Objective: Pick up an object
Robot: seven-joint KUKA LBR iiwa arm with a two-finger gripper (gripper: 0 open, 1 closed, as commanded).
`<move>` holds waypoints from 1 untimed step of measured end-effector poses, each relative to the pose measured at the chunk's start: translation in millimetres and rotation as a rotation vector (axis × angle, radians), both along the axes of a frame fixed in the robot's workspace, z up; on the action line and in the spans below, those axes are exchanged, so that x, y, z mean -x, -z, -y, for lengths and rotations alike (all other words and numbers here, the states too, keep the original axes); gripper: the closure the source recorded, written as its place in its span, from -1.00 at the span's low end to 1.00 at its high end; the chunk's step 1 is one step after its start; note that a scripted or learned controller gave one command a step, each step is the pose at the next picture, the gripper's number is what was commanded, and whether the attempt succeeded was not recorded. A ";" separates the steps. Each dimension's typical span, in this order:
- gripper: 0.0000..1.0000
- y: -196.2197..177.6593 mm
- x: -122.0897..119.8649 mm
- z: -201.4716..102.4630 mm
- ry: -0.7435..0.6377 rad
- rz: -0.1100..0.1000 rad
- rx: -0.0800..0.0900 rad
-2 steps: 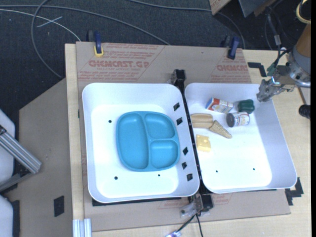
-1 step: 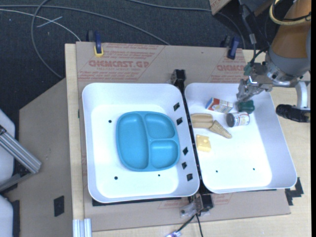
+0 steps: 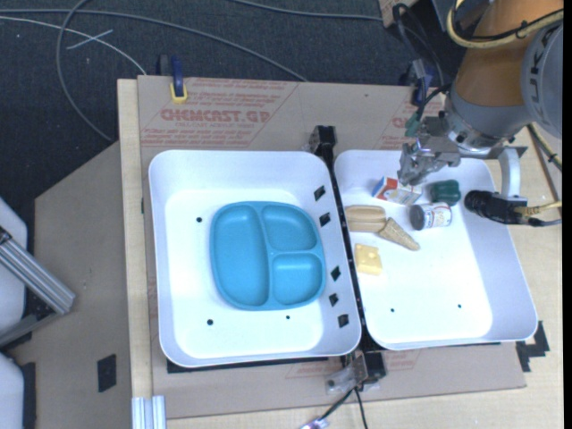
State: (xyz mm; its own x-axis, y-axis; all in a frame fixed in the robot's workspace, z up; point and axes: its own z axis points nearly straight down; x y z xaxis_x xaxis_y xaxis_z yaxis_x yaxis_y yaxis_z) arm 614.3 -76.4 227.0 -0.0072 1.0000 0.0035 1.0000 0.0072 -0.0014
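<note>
**Two bins, one plate, six small items**

Left of centre, one white bin [image 3: 170, 239] holds one blue divided plate [image 3: 267, 255]. The right bin [image 3: 465, 284] holds six small objects in its upper left: one bread stick [image 3: 365, 217], one cheese block [image 3: 368, 259], one cone [image 3: 398, 234], one red-and-blue packet [image 3: 385, 187], one small jar [image 3: 432, 216] and one green piece [image 3: 443, 190]. The gripper [image 3: 413, 173] hangs just above the packet; how far open it is cannot be told.

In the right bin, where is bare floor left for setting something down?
The right bin is bare across its near half, below the yellow block and cone. Its far part is crowded: gripper, green object, small bottle, tan roll.
</note>
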 end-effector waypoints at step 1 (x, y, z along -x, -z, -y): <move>1.00 9.1 3.3 -58.3 0.001 -0.001 0.001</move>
State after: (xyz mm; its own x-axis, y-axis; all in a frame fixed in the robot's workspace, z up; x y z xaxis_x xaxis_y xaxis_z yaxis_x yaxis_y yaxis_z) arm 611.0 -18.1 218.0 -0.0060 1.0000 0.0025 1.0000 0.0060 -0.0024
